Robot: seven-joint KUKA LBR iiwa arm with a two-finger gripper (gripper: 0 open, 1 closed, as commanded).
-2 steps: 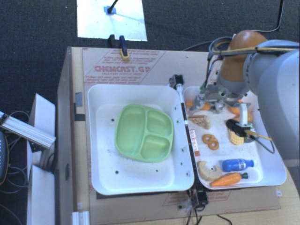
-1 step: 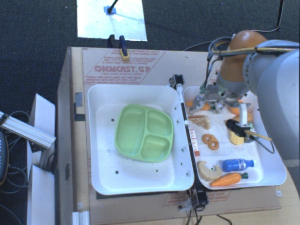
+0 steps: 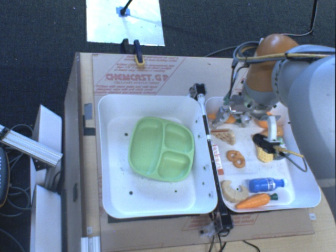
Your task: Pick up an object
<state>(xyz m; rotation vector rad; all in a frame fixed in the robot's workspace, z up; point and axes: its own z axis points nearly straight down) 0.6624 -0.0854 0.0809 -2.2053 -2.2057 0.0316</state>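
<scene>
Jaws [image 3: 234, 114] sit low at the far end of the right shallow white bin [image 3: 304, 193], beside a small orange piece [image 3: 222, 119], presumably to grasp it, though their spread cannot be told.

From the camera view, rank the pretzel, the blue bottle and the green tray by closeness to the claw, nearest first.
Measured from the claw, at the right bin's far end:
1. Pretzel, mid right bin, just below the claw in this view.
2. Blue bottle, near end of the right bin.
3. Green tray, in the left bin, across the divide.
</scene>
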